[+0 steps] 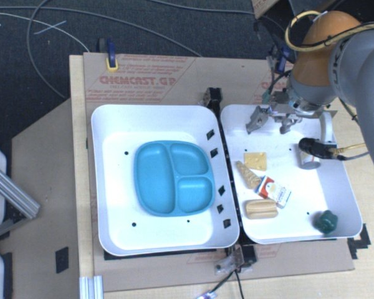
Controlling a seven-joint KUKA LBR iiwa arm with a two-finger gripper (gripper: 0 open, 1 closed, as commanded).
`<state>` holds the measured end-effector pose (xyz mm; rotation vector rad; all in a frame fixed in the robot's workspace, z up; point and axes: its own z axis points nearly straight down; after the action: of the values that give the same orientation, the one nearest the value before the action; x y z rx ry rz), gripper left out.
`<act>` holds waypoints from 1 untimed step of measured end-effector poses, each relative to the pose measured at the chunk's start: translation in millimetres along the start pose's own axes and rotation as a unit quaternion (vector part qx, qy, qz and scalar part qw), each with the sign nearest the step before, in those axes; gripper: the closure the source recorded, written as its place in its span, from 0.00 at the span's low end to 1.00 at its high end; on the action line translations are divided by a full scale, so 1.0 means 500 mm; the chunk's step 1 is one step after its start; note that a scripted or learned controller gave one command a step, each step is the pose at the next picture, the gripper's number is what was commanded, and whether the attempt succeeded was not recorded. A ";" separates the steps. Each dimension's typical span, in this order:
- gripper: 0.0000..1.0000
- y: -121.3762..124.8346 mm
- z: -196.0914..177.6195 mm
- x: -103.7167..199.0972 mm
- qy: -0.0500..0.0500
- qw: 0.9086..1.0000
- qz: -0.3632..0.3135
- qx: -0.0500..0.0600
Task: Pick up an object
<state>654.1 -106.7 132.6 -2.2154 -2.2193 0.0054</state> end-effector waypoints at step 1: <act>0.00 -0.002 0.102 0.002 0.000 1.000 0.000 0.000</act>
<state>652.9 -105.8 81.6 -2.2159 -2.2183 0.0062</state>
